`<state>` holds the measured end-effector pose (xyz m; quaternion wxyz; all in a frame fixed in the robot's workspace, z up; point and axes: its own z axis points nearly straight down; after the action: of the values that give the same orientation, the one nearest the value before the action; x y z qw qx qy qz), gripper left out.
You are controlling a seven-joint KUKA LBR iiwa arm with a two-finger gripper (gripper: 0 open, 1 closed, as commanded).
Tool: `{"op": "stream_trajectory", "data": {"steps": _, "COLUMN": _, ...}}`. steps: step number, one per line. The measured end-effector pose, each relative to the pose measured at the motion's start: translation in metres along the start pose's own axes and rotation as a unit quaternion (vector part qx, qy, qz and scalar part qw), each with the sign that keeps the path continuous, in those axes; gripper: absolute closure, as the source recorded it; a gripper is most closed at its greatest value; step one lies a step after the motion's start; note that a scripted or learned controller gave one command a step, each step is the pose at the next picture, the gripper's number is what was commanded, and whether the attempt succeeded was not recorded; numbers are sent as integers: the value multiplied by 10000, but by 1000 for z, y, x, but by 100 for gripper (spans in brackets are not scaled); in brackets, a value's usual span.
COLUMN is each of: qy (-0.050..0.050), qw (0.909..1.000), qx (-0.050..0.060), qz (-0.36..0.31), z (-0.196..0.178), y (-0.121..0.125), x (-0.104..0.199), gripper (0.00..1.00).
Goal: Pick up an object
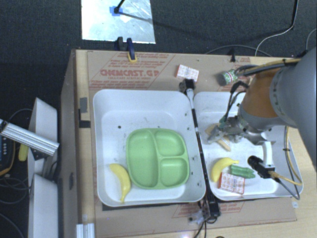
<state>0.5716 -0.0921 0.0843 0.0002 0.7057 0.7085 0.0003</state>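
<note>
Arm (pixel 282 93) reaching in from the right, pincer (pixel 224 133) low in the right bin (pixel 285 190), can't tell its grip, banana (pixel 222 166) just below it, green plate (pixel 157 157) and second banana (pixel 121 180) in the left bin (pixel 106 108)

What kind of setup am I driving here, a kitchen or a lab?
Most likely a robot lab bench: two white bins on a cardboard-covered bench, toy bananas, loose cables.
</note>
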Motion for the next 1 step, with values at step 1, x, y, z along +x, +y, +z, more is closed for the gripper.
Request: {"op": "stream_trajectory", "data": {"steps": 1, "qy": 0, "qw": 10000, "qx": 1, "qz": -1, "z": 0, "y": -3, "x": 9, "gripper": 0}}
